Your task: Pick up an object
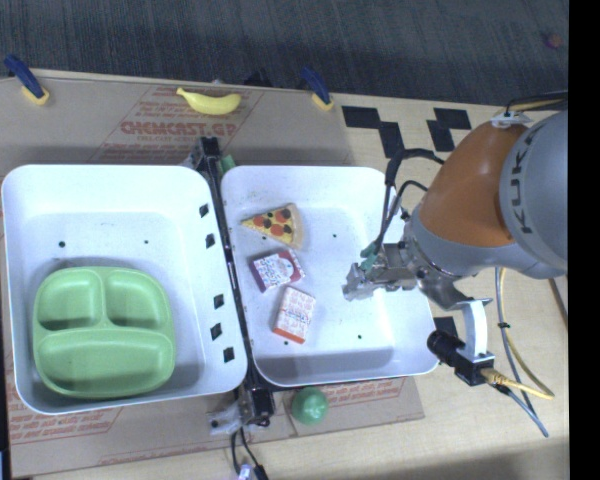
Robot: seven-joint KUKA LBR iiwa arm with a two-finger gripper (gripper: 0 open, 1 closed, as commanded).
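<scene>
Progress: nothing lifted yet; approach made, grasp and lift both left to do
Gripper (pixel 358 280): low over the right white plastic bin (pixel 320 180), near its right wall, clear of all three items; whether apart or together cannot be told from this slant
Likely target: small flat white-and-red packet (pixel 294 314), lying just left of the gripper, toward the bin's front edge
Packet axis: long side running from the front edge toward the back wall, leaning slightly right; orange-red end toward the front
Other candidates: flat dark red square wrapper (pixel 277 269) just behind the packet; toy pizza slice (pixel 274 224) nearer the back wall, tip pointing left
Left white plastic bin (pixel 100 183): pale green divided plastic tray (pixel 103 330) in the front left corner
</scene>
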